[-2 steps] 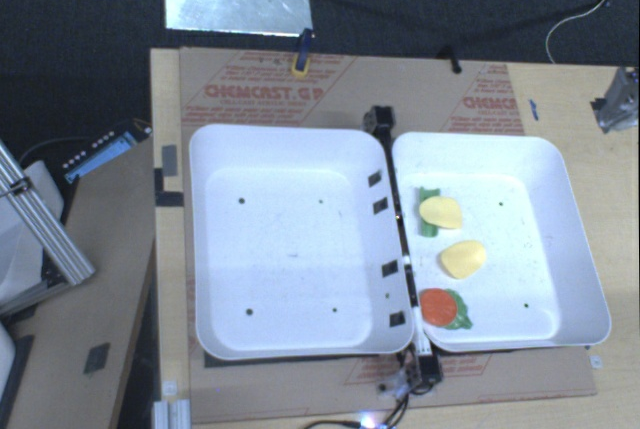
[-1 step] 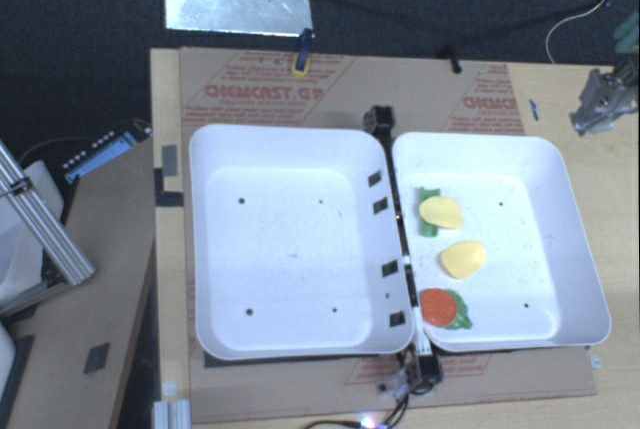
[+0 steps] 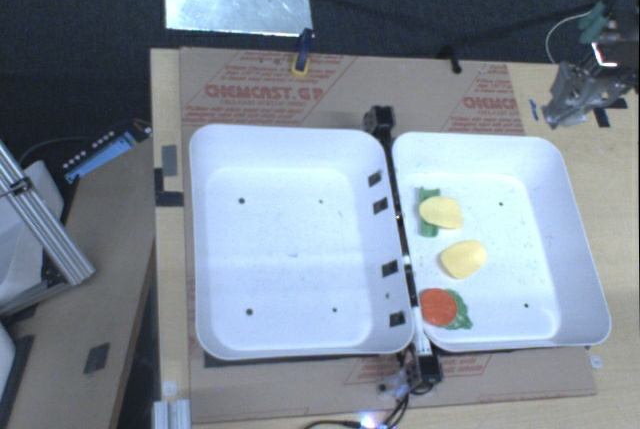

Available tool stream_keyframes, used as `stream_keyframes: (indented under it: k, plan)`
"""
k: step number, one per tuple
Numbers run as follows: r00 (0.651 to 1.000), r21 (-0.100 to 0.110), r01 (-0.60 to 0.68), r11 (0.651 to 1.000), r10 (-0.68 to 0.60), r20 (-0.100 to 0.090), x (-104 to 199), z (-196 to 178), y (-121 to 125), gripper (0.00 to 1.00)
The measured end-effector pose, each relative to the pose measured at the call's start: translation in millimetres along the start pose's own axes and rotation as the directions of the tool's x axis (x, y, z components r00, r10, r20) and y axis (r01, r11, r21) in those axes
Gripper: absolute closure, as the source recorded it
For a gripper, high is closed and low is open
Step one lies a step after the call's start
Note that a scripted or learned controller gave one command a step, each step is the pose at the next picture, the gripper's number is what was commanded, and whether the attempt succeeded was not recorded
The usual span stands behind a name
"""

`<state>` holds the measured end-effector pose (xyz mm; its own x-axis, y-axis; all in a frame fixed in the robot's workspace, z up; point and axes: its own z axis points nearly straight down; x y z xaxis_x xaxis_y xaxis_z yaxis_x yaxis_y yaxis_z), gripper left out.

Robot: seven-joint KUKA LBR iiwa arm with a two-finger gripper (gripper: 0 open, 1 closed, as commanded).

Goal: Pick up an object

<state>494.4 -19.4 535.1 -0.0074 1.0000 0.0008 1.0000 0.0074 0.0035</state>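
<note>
The claw [image 3: 583, 89] hung at the far right of the camera view, beyond the far right corner of the right-hand bin [image 3: 575, 217] and well apart from anything inside it; whether its tips were spread or pressed together could not be told, as the assembly showed as a small grey cluster with cables looped above it. Nothing was seen between them.

Three candidates for the pick lay in a loose column along the left side of the right-hand bin, close to the seam where the two bins met. Farthest sat a pale yellow piece [image 3: 441, 212] with a green strip at its left edge; nearer lay a second yellow piece [image 3: 463, 259]; nearest of all lay a red piece on a green base [image 3: 440, 307], not far from the bin's near wall. The three were close together but appeared not to touch. The left-hand bin [image 3: 215, 247] stood beside them on the cardboard-covered bench [image 3: 250, 82].

The work appeared to stand at its opening step, the approach not yet made. The next move would likely call for the arm to travel left and toward the near side, settle above one piece, then descend with care for the bin wall and neighbouring pieces.
</note>
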Motion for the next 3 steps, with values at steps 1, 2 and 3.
stream_keyframes:
  k: [1, 2, 3]
  plan:
    - [1.0, 0.001, 0.0, 1.0, 0.0, 0.0, 28.4, -0.1, -7.7, 1.0]
    - [1.0, 0.001, -0.001, 1.0, 0.001, -0.001, 57.0, 0.0, -7.5, 1.0]
    - [1.0, 0.001, -0.001, 1.0, 0.001, -0.001, 85.7, 0.0, -7.4, 1.0]
